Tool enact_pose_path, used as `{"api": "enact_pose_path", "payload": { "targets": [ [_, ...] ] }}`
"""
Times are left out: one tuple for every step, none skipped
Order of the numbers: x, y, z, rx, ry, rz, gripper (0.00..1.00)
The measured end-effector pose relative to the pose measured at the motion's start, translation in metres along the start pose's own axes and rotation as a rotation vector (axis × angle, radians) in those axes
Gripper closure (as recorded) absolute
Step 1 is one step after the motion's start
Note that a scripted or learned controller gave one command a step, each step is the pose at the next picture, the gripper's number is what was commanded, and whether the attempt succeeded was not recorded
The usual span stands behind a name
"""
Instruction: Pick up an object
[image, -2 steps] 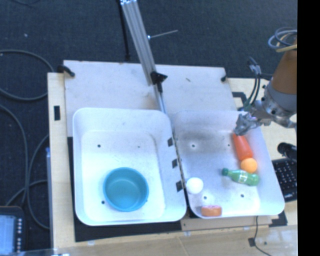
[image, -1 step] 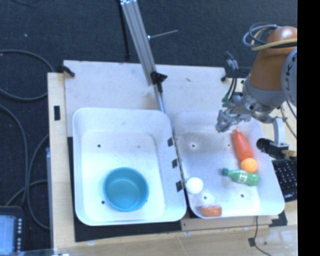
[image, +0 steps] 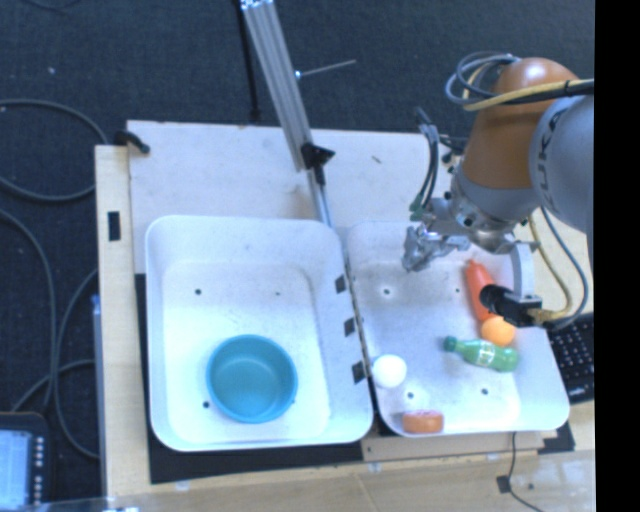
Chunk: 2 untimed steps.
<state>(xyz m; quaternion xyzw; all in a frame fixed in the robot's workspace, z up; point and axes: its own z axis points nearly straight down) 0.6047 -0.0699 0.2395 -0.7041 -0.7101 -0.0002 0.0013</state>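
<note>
Grey arm is hovering its gripper (image: 418, 252) over the right bin (image: 395, 300), can't tell its state; probably needing to drop onto the green bottle (image: 483, 353).

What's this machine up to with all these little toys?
A robot arm reaches in over the right bin, its gripper poised above the bin's upper part with nothing between its fingers. Nearby lie a carrot, an orange ball, a green bottle, a white ball and an orange piece. The left bin holds a blue bowl.
</note>
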Motion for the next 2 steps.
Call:
{"api": "enact_pose_path", "payload": {
  "targets": [
    [0.048,-0.006,-0.004,0.003,0.001,0.0,1.0],
    [0.097,-0.009,-0.009,0.002,0.002,-0.001,1.0]
  ]
}}
